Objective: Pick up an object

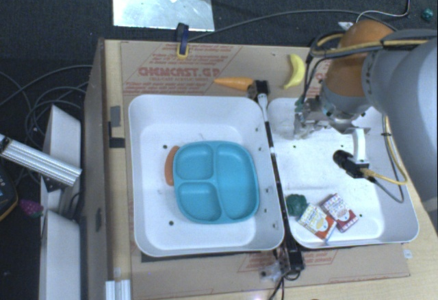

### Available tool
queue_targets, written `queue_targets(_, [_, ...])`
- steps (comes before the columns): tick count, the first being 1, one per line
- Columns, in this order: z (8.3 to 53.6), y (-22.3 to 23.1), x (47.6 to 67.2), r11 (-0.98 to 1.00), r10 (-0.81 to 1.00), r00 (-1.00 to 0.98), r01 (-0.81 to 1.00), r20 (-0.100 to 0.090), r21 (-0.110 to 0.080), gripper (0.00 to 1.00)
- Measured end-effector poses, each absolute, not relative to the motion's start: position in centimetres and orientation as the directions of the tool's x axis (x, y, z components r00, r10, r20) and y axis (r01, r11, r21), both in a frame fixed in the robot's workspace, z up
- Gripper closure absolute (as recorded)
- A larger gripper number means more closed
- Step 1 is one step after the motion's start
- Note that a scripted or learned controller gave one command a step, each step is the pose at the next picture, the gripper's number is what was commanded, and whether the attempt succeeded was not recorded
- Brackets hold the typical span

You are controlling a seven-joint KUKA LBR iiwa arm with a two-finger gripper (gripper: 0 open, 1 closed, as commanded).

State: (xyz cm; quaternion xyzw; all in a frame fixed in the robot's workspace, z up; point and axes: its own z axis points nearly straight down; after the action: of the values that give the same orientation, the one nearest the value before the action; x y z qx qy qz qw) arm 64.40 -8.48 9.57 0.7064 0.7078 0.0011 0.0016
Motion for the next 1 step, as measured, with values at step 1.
queue_targets(1, [9.56,-8.48,64.39,0.002,1.0,-0.002,1.0,-0.001,0.004,0.0])
